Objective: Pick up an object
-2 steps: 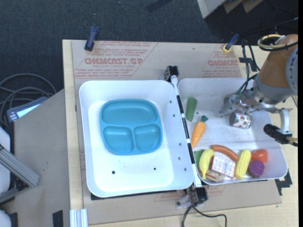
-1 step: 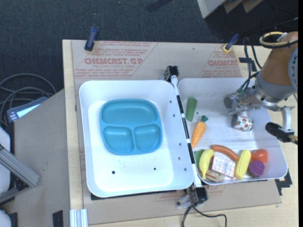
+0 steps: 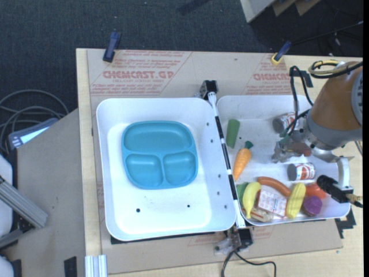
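My end effector hangs low in the right bin, among the toy food.

From this angle I cannot tell how it is set, nor whether anything sits in it. It is down near the bin's middle, just above a small can lying on its side, with a second can just beyond it toward the back wall. A carrot and a green block lie to the left of it, near the divide between the bins. Along the front edge lie a banana, a sausage, a corn cob and a purple ball. The left bin on the desk holds a blue divided plate.
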Available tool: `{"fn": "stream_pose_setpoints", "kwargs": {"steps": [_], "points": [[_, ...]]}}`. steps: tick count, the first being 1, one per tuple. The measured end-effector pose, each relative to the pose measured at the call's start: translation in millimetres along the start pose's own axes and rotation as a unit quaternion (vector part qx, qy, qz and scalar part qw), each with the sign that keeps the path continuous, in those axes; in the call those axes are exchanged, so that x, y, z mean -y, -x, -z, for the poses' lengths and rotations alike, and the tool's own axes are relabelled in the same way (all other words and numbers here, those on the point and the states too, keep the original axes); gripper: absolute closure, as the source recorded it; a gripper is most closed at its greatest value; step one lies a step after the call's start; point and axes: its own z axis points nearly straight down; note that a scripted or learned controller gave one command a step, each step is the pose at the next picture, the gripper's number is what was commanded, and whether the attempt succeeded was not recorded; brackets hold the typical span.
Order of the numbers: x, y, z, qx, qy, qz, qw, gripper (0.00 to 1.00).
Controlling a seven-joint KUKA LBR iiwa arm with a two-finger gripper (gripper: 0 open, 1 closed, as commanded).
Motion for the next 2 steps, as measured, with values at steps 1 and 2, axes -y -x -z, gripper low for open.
{"fn": "stream_pose_setpoints", "kwargs": {"steps": [1,2], "points": [[-87.9,-7.1,50.9,0.001,0.002,0.000,1.0000,1.00],[-87.4,-6.8,50.3,0.001,0.001,0.000,1.0000,0.00]]}}
